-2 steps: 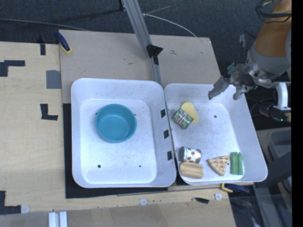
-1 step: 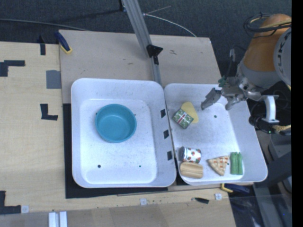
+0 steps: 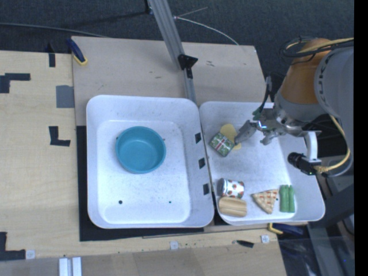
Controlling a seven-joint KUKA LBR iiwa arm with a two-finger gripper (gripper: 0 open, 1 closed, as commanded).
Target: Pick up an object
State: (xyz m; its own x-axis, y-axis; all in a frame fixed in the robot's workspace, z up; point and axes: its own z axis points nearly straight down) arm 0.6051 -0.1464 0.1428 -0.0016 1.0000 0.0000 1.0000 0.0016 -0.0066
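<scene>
White plastic for two bins side by side on the bench: left bin and right bin, touching along their inner rims. One thing in the left bin: a blue bowl, upright, a little left of that bin's middle. Six small things in the right bin, counted one by one.

Near the upper left corner, one green patterned pack, tilted. Just behind it and touching it, one yellow piece. Along the near edge, four more. One small can with red and white on it, lying on its side. One tan bread roll right beneath the can, touching it. One pizza slice further right, apart from the roll. One green stick just beside the slice, standing lengthwise against the right wall.

Grey arm with an orange band reaching in from the right, with the gripper over the upper part of the right bin. Fingers spread apart, nothing between them. One dark finger slanting down toward the yellow piece and the green patterned pack, its tip just beside them; contact impossible to tell. All six things down in the bin, none lifted.

Outside the bins, one slanted metal pole behind them.
</scene>
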